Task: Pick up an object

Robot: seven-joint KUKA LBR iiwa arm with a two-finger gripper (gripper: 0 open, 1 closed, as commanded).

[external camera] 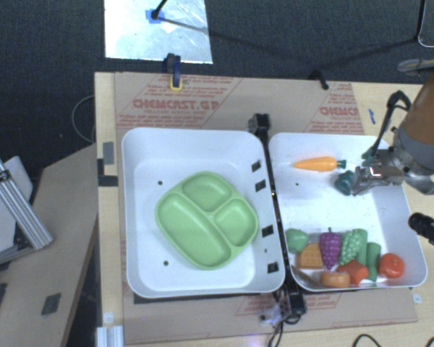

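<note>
The left bin (141,215) holds a light green divided plate (206,220), lying flat near the bin's middle with its three compartments facing up. A black divider strip with clips (267,201) runs between this bin and its neighbour.

In the right bin (304,208), a toy carrot (317,164) lies on its side at the far end, orange body pointing left and green top pointing right. Just to the right of that green top sits a small dark teal object (344,184), and the gripper (362,178) is right against it, reaching in from the right edge. Its tips blur into the teal object, so I cannot tell how the jaws stand or whether anything is between them. Above the gripper, the grey wrist and orange band of the arm (427,125) fill the far right.

Along the near edge of the right bin a heap of toy food (343,255) lies bunched together: a green piece at the left, an orange-yellow piece, a purple bunch of grapes (330,246), green vegetables, a red-orange piece in front, and a red tomato (392,265) at the right end. They touch one another and stay well apart from the carrot.
</note>
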